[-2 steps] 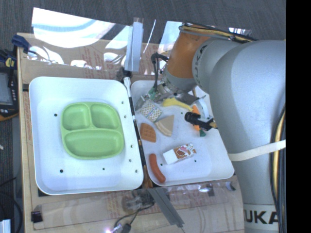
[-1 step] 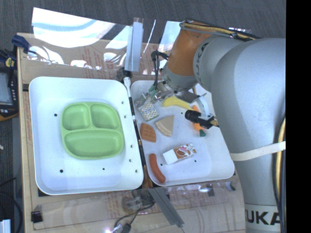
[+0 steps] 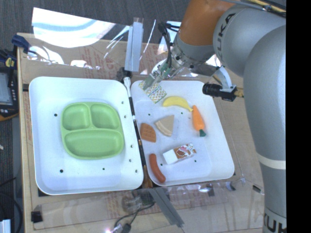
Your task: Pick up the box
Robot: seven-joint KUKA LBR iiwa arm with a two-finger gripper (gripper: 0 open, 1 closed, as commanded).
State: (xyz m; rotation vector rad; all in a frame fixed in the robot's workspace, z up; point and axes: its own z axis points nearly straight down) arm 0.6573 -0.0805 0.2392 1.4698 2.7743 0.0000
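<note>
The box (image 3: 179,154) is lying on its side in the near part of the right bin (image 3: 221,152), white with a red and brown printed end, nothing resting on it. A sausage (image 3: 156,168) is lying just beside its left end, toward the bin's front edge. Farther back, a slice of bread (image 3: 165,125) and a brown cracker (image 3: 148,132) are sitting between the box and me. A carrot (image 3: 198,121) is lying to the box's right and back, and a banana (image 3: 177,102) is curving just behind the bread.

My gripper (image 3: 154,83) is hanging at the far left corner of that bin, well apart from the box, right over a small patterned packet (image 3: 155,93). I cannot tell how my jaws are standing.

The left bin (image 3: 43,130) is holding 1 green tray (image 3: 92,130) with 3 compartments.
</note>
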